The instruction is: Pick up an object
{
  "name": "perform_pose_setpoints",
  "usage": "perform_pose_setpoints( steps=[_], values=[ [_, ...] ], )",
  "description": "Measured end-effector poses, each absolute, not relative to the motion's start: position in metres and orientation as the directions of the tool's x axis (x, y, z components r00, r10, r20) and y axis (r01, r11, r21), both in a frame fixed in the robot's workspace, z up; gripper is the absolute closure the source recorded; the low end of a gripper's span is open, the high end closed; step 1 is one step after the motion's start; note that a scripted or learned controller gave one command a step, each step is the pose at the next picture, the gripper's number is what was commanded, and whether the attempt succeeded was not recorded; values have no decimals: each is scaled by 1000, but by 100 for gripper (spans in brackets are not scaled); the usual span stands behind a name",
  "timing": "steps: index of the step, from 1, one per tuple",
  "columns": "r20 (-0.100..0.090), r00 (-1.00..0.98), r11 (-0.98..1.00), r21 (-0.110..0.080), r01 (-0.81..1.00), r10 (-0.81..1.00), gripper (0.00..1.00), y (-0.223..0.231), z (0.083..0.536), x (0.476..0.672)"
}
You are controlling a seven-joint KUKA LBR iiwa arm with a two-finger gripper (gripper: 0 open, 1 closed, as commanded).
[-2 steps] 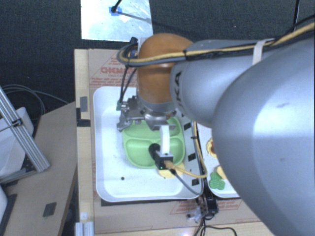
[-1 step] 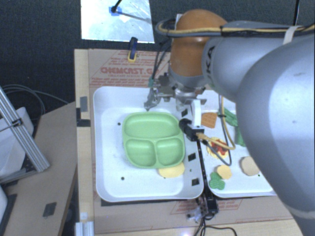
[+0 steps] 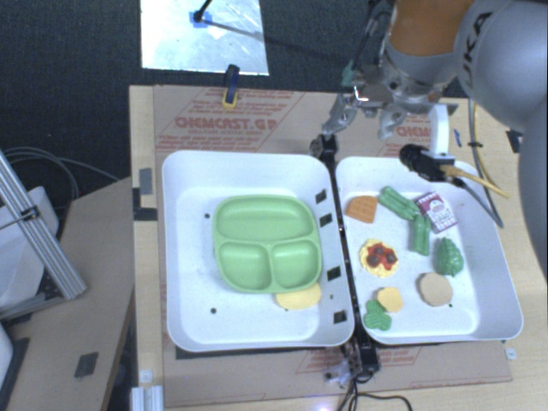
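From the camera view, the gripper [image 3: 368,114] hangs above the far edge of the right bin [image 3: 492,268]; whether its jaws are released or clenched I cannot tell. It should descend straight over a well-separated piece. The left bin [image 3: 184,255] holds one green tray [image 3: 265,242] and one yellow piece [image 3: 298,298]. The right bin holds about eight toy foods [image 3: 379,258].

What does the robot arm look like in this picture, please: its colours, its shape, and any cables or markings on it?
The arm is thick and rounded, with a smooth grey shell bearing dark lettering that is partly cut off. An orange band rings it above the wrist. Below sits a silver metal wrist piece, and thin dark cables run beside it toward the small dark pincer.
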State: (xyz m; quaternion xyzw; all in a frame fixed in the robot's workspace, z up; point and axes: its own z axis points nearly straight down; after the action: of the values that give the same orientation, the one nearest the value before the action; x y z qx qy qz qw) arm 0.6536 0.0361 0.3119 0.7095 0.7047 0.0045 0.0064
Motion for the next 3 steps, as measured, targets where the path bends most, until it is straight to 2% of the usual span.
perform_pose_setpoints(
  steps=[1,2,3],
  values=[
    [3,-10,10,9,1000,1000,0,104,367,664],
    [2,-10,10,-3,1000,1000,0,174,298,667],
    [1,-10,10,-10,1000,1000,0,223,254,568]
  ],
)
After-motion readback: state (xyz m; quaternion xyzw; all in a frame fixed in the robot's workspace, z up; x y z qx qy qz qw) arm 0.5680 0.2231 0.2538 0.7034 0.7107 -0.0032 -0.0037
